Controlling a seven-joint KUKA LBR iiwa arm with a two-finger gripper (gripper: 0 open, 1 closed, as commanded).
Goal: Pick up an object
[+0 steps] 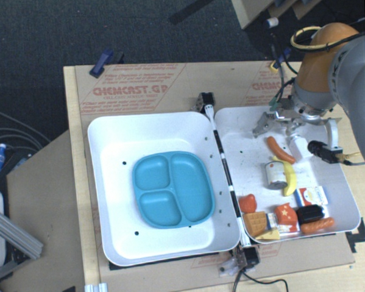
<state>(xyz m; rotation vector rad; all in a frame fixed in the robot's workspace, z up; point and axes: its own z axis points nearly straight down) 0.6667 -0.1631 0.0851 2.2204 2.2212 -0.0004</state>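
Your hand (pixel 283 126) is hovering at the far end of the right bin (pixel 242 124), fingers spread apart with nothing between them. The hot dog (pixel 280 149) sits just near of it, with a banana (pixel 289 178) and a small can (pixel 273 173) beyond. The left bin (pixel 109 140) has a blue divided plate (pixel 172 188).

I see dark blue carpet (pixel 54 33) around the bench (pixel 167 82). Black cables (pixel 11 130) trail across it at left.

Grey arm (pixel 333 55) reaches from the right, claw (pixel 278 124) lowered.
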